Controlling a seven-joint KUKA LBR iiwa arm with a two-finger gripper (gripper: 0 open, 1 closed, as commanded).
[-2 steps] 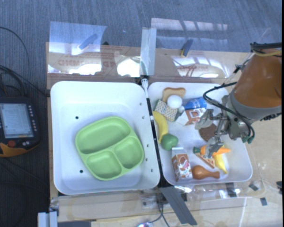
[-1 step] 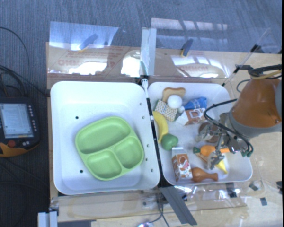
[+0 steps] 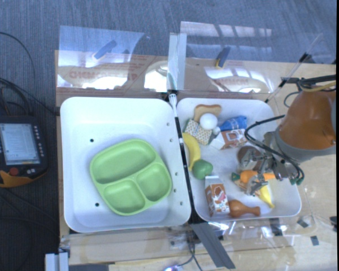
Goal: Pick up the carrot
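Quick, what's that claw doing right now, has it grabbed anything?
Gripper: down over the carrot in the right bin; open or shut cannot be told.

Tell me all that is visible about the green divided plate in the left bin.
The light green divided plate looks like smooth matte plastic. It has rounded corners and a raised rim, and low ridges split it into three compartments: one long compartment along its upper left side and two smaller ones along its lower right side. It lies flat and right side up, turned at a slant, on the floor of the shallow white left bin, nearer the bin's front right corner. Nothing lies in it, and only the bin touches it.
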